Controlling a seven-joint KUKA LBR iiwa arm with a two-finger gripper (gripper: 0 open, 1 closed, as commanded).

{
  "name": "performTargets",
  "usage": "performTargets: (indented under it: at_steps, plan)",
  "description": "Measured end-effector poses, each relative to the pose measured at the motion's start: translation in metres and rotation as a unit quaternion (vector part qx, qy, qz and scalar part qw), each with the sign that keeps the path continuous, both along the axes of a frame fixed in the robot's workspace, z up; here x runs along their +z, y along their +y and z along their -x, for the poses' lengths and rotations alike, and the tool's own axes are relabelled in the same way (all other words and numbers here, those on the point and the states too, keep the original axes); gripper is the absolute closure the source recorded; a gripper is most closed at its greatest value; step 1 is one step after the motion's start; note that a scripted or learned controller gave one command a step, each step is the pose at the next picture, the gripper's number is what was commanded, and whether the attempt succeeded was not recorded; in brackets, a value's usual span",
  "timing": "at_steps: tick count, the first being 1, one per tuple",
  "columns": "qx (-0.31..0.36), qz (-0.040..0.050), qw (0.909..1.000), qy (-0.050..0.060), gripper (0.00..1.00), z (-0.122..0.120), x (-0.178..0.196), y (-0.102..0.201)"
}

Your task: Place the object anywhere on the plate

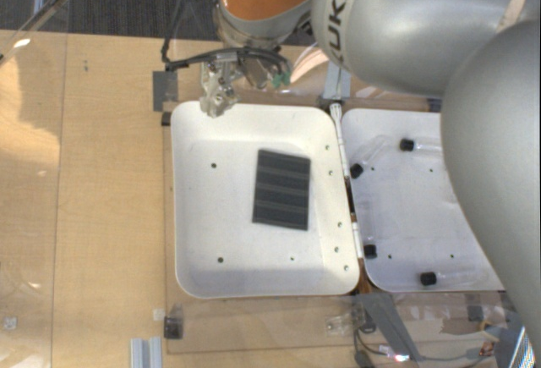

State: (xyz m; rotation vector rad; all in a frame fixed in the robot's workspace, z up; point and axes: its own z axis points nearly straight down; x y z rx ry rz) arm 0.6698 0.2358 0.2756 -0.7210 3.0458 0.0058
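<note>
The gripper [217, 97] is hovering over the left bin's [194, 214] far corner, its state unclear. The dark ribbed plate [282, 189] is lying flat, looking stiff and light.

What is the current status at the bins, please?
Hand above left white bin's far-left corner, grip state unclear. Dark grey ribbed rectangular plate flat mid-bin, nothing on it. Small black pieces in right bin.

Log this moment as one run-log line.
gripper: over left bin's far-left corner | holding: cannot tell | dark ridged plate: flat in left bin, nothing on it | right bin: small black items
</note>
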Motion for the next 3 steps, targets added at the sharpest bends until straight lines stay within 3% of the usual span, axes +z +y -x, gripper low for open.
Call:
performTargets:
  at_steps: [1, 2, 3]
  plan:
    - [-0.293, -0.0022, 0.9561, 0.001, 1.00, 0.000, 0.009, 0.000]
    - [-0.036, -0.0001, 0.9994, 0.000, 1.00, 0.020, 0.008, 0.000]
    - [-0.127, -0.0009, 0.9919, 0.001, 1.00, 0.000, -0.012, -0.001]
